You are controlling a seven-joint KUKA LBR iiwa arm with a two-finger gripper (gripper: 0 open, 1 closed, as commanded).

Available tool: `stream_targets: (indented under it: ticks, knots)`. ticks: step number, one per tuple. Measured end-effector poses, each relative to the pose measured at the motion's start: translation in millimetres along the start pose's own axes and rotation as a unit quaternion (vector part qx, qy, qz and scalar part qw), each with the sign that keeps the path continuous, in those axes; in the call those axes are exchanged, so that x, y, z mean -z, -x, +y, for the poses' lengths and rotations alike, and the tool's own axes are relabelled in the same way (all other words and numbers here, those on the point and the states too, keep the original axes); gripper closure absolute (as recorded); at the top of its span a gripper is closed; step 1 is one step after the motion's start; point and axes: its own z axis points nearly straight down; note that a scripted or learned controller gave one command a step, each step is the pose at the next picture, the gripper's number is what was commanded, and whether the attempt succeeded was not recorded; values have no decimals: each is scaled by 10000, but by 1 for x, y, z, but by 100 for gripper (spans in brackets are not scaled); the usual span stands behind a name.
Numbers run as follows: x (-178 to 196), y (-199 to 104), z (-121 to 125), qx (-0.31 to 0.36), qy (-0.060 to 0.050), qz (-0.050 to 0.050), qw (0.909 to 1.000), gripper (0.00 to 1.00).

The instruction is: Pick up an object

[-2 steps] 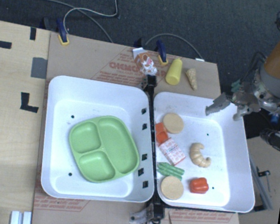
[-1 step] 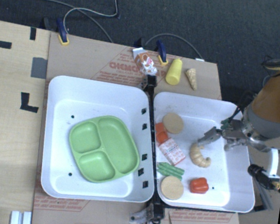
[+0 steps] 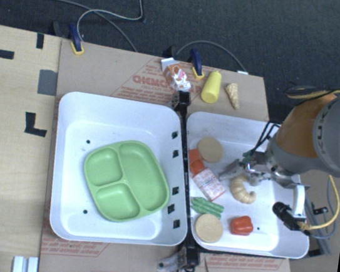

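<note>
While arm reaches from frame right, tool (image 3: 240, 168) hovers in right bin (image 3: 284, 131), fingers spread, gripping nothing, just above croissant (image 3: 242, 190); green tray (image 3: 127, 179) in left bin (image 3: 70, 149).

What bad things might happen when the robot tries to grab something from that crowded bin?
The hand sits right above the croissant, with the packet and the round bun packed close by. It might nudge those neighbours or pinch two things at once. The croissant is curved, so it may well slip out as the arm lifts. The hand also works near the right bin's wall, so it could bump it.
</note>
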Motion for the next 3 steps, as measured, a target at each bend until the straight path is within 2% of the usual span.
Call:
stream_targets:
  ticks: [1, 2, 3]
  knots:
    - [10, 1, 0, 0, 10, -16, 10000, 100]
    - [1, -56, -50, -14, 30, -25, 10000, 100]
    - [2, -44, -51, -74, 57, -121, 9999, 0]
